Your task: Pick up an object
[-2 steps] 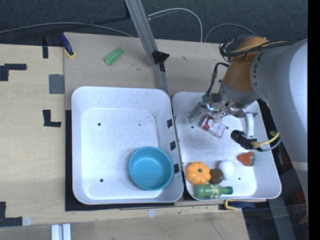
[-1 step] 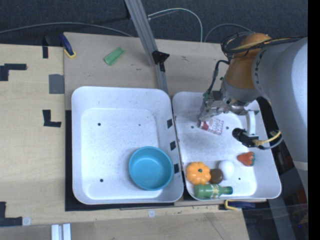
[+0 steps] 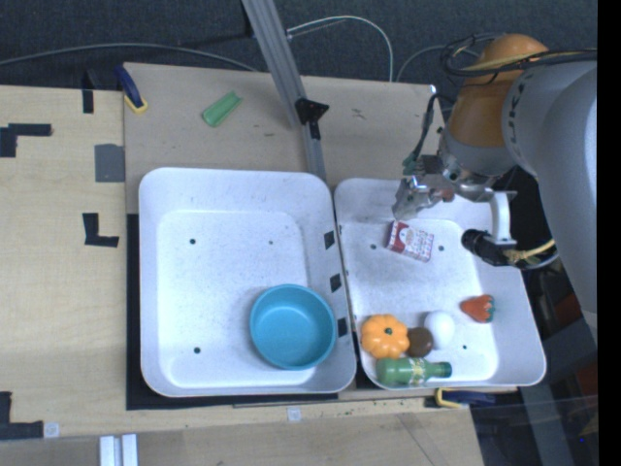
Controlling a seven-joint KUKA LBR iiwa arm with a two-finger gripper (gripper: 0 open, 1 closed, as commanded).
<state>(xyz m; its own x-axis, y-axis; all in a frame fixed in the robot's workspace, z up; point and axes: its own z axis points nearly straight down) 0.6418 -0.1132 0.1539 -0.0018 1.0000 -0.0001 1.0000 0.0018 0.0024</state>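
You see a bulky arm [image 3: 563, 134] with smooth, rounded light grey casing filling the right side. An orange band [image 3: 490, 95] wraps it above the wrist, domed and glossy. Thin black cables [image 3: 466, 51] loop over that band. Below it sits a small metallic gripper [image 3: 412, 200] of grey and silver parts, with a white bracket and a black cable [image 3: 495, 250] beside it.
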